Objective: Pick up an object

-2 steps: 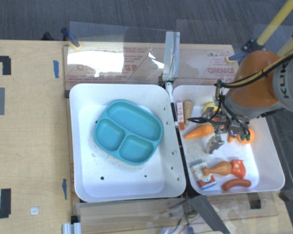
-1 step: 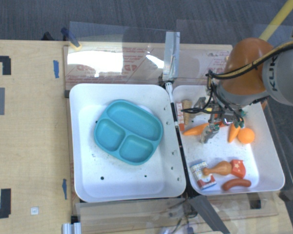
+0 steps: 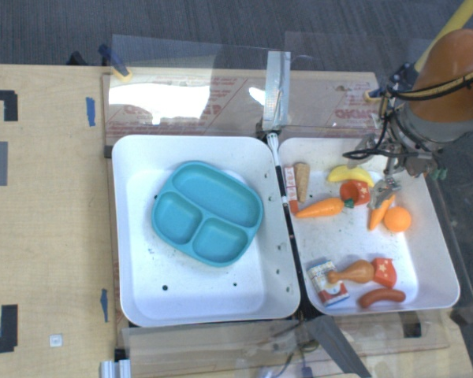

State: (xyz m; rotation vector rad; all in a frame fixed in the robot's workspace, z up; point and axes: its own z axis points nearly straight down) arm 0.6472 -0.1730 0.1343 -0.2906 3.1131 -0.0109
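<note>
**Bench and surroundings**

A pale wooden bench top (image 3: 39, 235) is marked with black tape corners and blue tape strips. A clear plastic sheet (image 3: 181, 93), lit by glare, is laid behind the bins. Dark grey carpet (image 3: 221, 6) is seen beyond.

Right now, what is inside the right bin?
The right bin holds a banana, tomato, carrot, orange, drumstick and sausage. The gripper covers whatever lies right below it.

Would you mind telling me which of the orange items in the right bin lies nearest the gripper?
The small carrot, tilted just below the gripper and beside the orange ball; the larger carrot lies further left, by the divider.
</note>
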